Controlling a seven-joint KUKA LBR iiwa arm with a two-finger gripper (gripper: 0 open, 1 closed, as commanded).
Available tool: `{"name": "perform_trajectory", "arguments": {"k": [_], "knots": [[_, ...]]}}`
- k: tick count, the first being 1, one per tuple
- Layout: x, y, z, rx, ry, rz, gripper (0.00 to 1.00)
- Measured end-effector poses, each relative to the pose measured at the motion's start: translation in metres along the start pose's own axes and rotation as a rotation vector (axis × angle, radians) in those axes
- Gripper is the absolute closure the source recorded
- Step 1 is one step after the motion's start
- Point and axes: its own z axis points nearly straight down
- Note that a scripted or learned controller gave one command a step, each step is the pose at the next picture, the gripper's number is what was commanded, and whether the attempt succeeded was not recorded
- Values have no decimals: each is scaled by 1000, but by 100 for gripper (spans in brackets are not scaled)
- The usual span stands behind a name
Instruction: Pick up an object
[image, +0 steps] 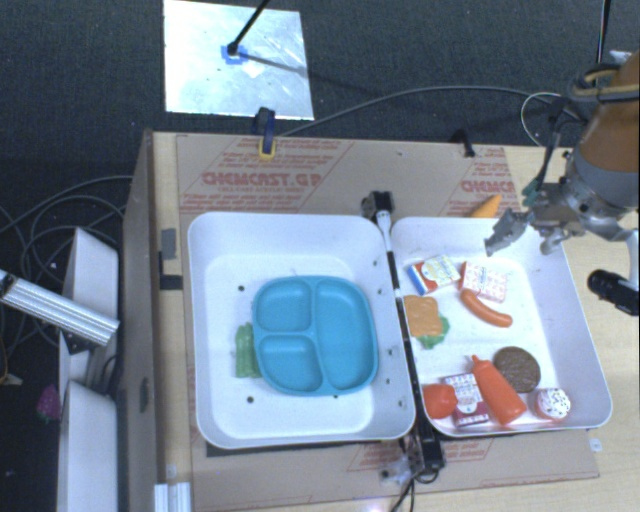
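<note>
Nearest the camera, along the front edge of the right bin (590, 385), sits a cluster of toy food: an orange ketchup bottle (495, 390) lying at a slant, a small red-and-white carton (462, 390) just beside it on its left, an orange piece (438, 400) in the front left corner, a brown round patty (517, 367) touching the bottle's upper side, and a small red-and-white round thing (553, 403) at the front right. Further back in the same bin lie a sandwich with green lettuce (425, 321) near the divider, a red sausage (486, 308) in the middle, a red-and-white checked box (484, 282) just behind it, and a small colourful packet (436, 272) to its left. An orange carrot-like piece (485, 207) rests on the counter (300, 170) just behind the bin's back wall.

In the left bin (215, 300), a blue divided plate (314, 334) takes the centre, with a green vegetable piece (245, 350) touching its left edge.

From the right, the grey arm (605, 150) reaches over the right bin's back corner. Its pincer (525, 233) hangs above the bin's rear part, apart from every toy, with one finger (502, 234) pointing down to the left; nothing shows between its fingers, and I cannot tell how wide they stand.
</note>
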Motion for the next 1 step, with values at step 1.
{"name": "perform_trajectory", "arguments": {"k": [1], "knots": [[-22,-15,37,2,-1,2,0]]}}
